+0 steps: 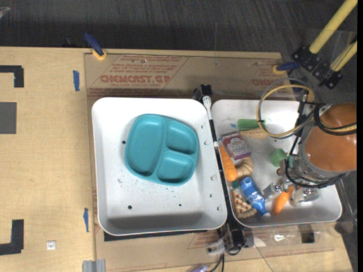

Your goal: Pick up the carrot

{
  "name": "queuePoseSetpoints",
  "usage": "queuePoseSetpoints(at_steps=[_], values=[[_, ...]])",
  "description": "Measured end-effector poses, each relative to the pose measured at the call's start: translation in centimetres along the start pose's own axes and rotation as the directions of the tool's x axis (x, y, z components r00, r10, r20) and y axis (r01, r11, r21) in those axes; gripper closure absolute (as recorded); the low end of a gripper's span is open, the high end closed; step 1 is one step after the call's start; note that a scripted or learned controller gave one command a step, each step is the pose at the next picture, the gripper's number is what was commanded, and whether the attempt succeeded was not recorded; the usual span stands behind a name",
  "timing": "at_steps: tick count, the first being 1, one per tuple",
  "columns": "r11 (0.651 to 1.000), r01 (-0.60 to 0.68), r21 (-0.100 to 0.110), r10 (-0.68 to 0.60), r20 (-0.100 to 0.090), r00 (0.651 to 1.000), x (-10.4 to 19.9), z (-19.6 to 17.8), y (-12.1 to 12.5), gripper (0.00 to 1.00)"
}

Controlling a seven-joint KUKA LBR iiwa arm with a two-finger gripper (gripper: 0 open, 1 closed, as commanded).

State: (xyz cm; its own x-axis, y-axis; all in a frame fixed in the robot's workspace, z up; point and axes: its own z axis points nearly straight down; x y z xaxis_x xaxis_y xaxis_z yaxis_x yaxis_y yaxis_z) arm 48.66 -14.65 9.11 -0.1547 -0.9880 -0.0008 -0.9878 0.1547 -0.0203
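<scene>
Orange-banded arm (334, 137) hangs over the right bin (332, 211); its gripper (292, 192) sits at five o'clock there, grip unreadable; carrot (279, 203) touches it; settle lower, centre, close gently before lifting.

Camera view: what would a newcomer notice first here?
First, the teal plastic divided plate lying in the left white bin. Next, the grey arm's orange band above the cluttered right white bin, with its gripper low beside a small orange carrot.

Red print "CHEMCAST GP" on the cardboard sheet (136, 75).
</scene>
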Motion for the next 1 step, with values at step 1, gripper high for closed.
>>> queuePoseSetpoints(at_steps=[1], values=[[1.0,-0.003,0.006,0.003,0.011,1.0,-0.58,-1.11,-0.22,1.0]])
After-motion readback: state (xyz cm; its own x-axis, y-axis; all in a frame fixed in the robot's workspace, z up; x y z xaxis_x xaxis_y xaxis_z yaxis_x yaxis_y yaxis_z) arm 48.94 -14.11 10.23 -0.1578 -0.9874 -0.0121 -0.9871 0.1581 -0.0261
